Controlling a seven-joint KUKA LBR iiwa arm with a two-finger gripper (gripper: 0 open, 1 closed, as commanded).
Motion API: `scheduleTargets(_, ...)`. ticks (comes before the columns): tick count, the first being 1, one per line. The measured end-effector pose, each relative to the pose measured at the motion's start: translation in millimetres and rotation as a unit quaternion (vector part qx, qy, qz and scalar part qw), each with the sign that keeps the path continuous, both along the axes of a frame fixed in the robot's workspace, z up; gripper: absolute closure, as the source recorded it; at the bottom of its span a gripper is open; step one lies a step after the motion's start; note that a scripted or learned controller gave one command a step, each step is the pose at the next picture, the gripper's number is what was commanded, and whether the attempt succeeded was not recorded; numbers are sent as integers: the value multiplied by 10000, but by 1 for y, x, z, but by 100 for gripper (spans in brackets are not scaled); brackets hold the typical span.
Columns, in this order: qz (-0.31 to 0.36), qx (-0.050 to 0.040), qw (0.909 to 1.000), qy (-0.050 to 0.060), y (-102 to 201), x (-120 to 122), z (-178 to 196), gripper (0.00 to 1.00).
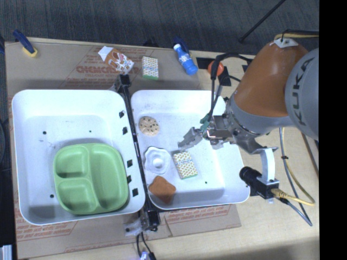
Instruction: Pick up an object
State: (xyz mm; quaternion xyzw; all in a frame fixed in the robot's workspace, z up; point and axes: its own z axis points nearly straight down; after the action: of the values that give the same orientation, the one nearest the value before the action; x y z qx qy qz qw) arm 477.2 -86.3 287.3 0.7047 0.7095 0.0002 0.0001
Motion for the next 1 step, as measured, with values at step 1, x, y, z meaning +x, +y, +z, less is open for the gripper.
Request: scheduleTargets(1, -6, -1, 10000, 20, -10, -1, -62, 0)
